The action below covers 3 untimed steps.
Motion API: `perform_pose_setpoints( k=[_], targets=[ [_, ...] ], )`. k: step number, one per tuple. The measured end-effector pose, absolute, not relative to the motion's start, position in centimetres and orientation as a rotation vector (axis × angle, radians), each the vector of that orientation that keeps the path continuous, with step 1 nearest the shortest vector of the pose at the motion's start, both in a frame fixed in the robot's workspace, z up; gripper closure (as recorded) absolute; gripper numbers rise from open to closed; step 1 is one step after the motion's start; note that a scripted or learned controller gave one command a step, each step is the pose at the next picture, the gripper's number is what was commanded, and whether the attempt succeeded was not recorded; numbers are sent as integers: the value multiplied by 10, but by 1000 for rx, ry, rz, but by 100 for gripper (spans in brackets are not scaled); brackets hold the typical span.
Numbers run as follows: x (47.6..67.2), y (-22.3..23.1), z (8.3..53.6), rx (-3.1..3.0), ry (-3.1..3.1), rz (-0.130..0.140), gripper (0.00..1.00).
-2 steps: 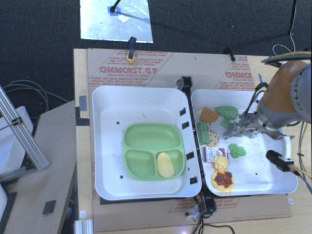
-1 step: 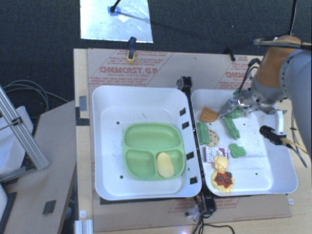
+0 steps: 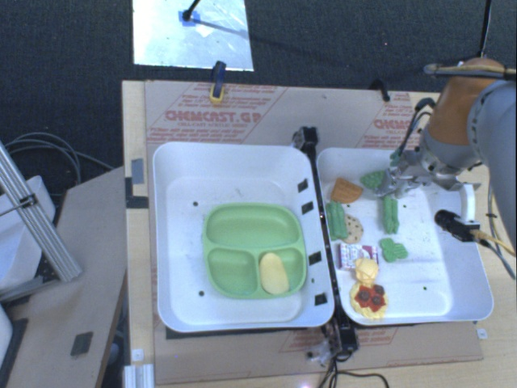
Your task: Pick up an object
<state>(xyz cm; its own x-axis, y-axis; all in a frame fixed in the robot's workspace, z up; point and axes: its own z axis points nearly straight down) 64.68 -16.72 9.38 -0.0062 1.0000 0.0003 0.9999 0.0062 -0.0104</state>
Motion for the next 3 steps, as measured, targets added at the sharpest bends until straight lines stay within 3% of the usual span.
perform_pose_setpoints(
  k=[1, 2, 3],
  targets=[
    [665, -124, 197, -2218, -2236, -10, 100],
    [660, -163, 231, -2226, -2225, -4, 100],
    [660, -161, 229, -2221, -2227, -2, 0]
  ],
)
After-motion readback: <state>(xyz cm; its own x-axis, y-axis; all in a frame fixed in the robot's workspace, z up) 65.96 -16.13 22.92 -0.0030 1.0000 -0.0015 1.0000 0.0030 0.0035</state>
